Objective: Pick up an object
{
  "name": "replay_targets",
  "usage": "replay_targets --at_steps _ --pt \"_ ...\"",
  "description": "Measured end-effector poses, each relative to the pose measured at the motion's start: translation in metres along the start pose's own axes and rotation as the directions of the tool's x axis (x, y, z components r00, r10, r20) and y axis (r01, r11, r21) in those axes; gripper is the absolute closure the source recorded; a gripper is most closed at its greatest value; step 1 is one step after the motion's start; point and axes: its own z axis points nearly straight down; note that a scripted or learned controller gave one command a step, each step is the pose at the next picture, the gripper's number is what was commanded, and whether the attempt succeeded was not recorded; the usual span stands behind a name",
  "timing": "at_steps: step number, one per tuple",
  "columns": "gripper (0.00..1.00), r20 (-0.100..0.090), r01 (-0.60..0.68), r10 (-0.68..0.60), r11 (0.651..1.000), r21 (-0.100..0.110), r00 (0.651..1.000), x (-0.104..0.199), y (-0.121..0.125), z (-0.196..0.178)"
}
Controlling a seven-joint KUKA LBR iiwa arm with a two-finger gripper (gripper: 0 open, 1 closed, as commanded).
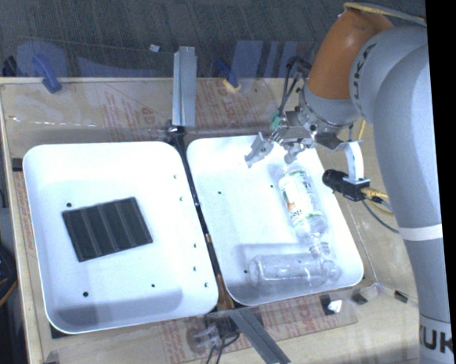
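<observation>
1. The gripper (274, 144) hangs released, its fingers spread with nothing between them, above the far part of the right bin (225, 240).
2. The small bottle (300, 203) lies just below it; a clear bottle (291, 268) lies near the front wall.
3. The step seems to be the approach; next the gripper must descend over the small bottle and close.

A robotics lab is showing here: a wooden worktop (18, 115) is carrying two white bins (39, 231), a grey industrial arm (395, 109) is reaching in beside them, and cables (207, 363) are trailing below the bins.
</observation>
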Motion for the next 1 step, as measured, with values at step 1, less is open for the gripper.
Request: replay_targets --at_steps 1 --pt "0.00 0.001 0.002 -0.002 1.000 -0.001 1.000 -0.0216 -0.0329 0.0064"
